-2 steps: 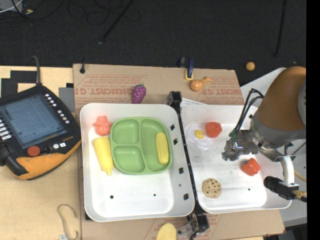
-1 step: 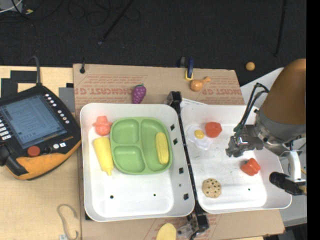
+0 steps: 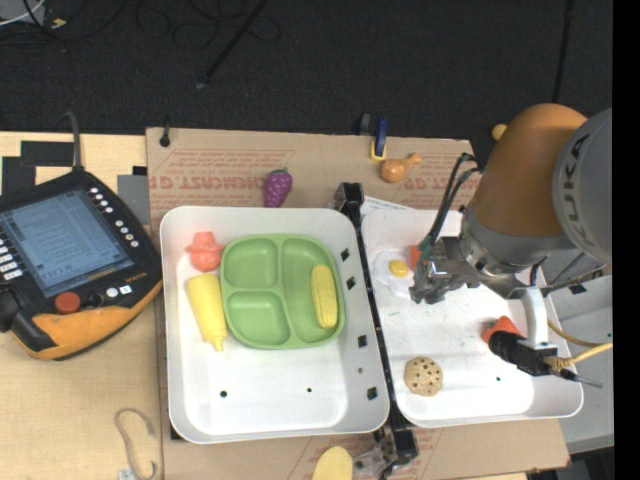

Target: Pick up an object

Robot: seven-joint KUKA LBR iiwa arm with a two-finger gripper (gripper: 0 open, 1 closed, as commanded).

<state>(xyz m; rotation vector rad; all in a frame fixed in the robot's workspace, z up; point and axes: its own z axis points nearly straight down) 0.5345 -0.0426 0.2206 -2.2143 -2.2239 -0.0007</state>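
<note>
Plastic toy food is what I have to choose from here, and all of it looks light, rigid and smooth, so slip worries me more than weight. The gripper [image 3: 428,286] sits low over the right white bin [image 3: 560,400], near its upper left part, just beside a small yellow-and-white piece that looks like a toy fried egg [image 3: 396,268]. I cannot tell from this slanted view whether the jaws are open or closed, and I see nothing between them.

The egg seems the closest candidate. It lies flat, so I judge it awkward: little height to pinch, and a glossy surface likely to skid along the bin floor. I would take it across its narrowest width, at the edge.

The round tan cookie with dark chips [image 3: 424,375] lies near the front of the same bin, well apart from the gripper. It is thicker and probably easier, gripped across its diameter.

In the left white bin [image 3: 250,408] a green divided plastic plate [image 3: 262,313] holds a yellow corn cob [image 3: 323,295]; a yellow toy bottle [image 3: 207,310] and a pink-red toy piece [image 3: 204,252] lie beside the plate. The cob and bottle are rounded and may roll; I would clamp them across the short axis.
</note>
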